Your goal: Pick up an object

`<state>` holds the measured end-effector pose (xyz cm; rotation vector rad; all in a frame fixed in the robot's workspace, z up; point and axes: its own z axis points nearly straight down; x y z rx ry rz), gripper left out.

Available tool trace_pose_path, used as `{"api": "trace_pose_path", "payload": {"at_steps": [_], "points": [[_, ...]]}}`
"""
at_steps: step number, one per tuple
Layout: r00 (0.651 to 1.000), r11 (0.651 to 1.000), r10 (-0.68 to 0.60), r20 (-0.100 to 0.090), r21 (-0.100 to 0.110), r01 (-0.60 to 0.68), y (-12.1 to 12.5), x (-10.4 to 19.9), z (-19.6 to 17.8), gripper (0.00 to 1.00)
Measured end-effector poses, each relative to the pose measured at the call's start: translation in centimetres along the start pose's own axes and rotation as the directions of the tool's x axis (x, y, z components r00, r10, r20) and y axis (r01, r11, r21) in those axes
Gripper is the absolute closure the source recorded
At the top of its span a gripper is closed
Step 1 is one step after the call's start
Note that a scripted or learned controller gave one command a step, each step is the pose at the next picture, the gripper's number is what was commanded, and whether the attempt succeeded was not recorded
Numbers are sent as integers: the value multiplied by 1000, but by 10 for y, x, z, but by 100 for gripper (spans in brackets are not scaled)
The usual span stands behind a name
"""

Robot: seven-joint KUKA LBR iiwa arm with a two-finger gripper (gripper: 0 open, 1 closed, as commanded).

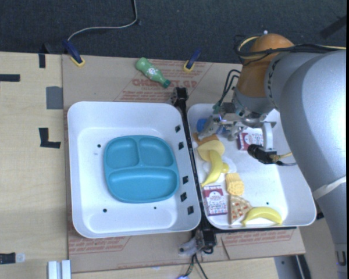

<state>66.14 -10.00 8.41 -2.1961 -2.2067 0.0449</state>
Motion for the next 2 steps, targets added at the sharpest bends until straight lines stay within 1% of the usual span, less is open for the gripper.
{"api": "trace_pose_path", "payload": {"at_steps": [1, 2], "points": [[1000, 1000, 2, 2, 0, -2, 0, 0, 0, 0], [1000, 1000, 0, -1, -1, 0, 0, -1, 0, 0]]}}
